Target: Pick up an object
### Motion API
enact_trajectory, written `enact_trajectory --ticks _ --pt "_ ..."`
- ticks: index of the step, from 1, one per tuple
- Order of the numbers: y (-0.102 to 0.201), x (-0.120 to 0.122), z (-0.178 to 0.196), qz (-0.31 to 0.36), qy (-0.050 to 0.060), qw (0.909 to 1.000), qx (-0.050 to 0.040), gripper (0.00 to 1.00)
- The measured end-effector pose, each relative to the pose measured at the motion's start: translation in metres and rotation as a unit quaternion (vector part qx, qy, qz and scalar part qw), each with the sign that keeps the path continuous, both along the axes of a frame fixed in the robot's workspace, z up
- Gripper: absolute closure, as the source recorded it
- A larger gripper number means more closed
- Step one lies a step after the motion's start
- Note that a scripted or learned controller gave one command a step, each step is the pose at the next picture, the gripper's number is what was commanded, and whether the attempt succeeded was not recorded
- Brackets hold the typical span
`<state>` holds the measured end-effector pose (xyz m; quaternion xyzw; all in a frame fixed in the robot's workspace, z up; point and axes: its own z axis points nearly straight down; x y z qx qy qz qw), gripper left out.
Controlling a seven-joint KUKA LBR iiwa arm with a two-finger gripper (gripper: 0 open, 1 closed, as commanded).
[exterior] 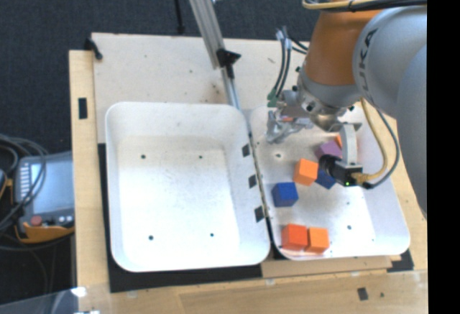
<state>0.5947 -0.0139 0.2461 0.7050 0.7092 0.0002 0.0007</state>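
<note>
Hanging over the back of the right bin [388, 233], the tool [282, 127] shows as a cluster of grey metal parts below the arm [374, 61], and whether it is open or closed cannot be told from this slant; nothing can be seen in its grasp.

Two white bins sit side by side on the table [144, 61]. The left bin [129, 126] shows only dark specks on its floor. The right bin carries the blocks. Counted, there are two blue blocks: one blue block [285, 194] near the middle of the bin close to the dividing wall, and a darker blue block [325, 179] partly behind the orange one next to it. There are three clear orange blocks: one orange block [306, 171] just above and right of the blue one, and at the front rim a red-orange block [294, 236] touching a lighter orange block [318, 238]. One purple block [330, 148] lies near the wrist, partly covered by a grey bracket and cables [381, 154].

A sliver of orange beside the purple block is too hidden to name. The arm cuts off the far right corner of the right bin. A slanted metal rail [205, 11] crosses the back of the table, and a small screen device [43, 187] sits at the left edge, cut off by the frame.
</note>
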Motion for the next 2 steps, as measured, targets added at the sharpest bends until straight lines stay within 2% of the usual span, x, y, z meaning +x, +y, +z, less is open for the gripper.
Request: enact_trajectory --ticks 1,2 --pt "0.041 0.021 -0.011 0.0 0.0 1.0 0.0 1.0" --pt "0.088 0.041 0.0 0.001 -0.001 1.0 0.0011 1.0"
